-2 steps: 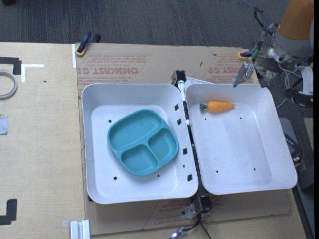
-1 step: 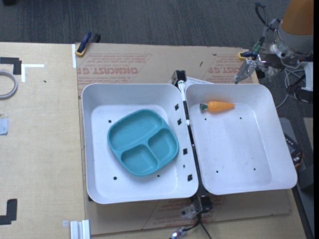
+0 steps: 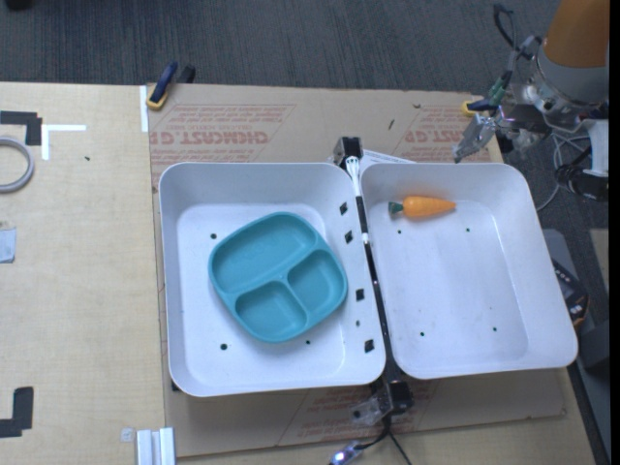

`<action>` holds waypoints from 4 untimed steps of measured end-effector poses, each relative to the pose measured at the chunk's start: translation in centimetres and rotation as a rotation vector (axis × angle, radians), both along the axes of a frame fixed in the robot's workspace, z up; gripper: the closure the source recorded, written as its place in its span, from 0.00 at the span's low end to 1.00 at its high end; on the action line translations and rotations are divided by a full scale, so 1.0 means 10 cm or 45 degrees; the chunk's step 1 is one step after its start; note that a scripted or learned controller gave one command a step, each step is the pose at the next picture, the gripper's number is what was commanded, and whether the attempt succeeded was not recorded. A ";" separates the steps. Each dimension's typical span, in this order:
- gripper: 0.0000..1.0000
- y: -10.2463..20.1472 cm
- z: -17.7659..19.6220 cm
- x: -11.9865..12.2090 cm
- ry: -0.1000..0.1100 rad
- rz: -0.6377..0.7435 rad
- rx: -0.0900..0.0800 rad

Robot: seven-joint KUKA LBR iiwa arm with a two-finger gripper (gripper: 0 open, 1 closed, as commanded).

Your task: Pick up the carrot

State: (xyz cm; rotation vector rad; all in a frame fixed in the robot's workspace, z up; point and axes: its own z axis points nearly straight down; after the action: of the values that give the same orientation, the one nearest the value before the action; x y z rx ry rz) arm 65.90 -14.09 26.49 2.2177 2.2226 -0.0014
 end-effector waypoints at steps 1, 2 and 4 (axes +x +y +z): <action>0.00 0.05 0.01 -0.22 0.000 -0.005 0.000; 0.00 -0.05 -0.11 -0.04 0.000 -0.004 0.000; 0.00 0.13 -0.11 -0.11 0.001 0.000 0.001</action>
State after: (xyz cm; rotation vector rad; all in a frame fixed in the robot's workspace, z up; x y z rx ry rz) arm 64.77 -12.82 25.39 2.2184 2.2232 -0.0017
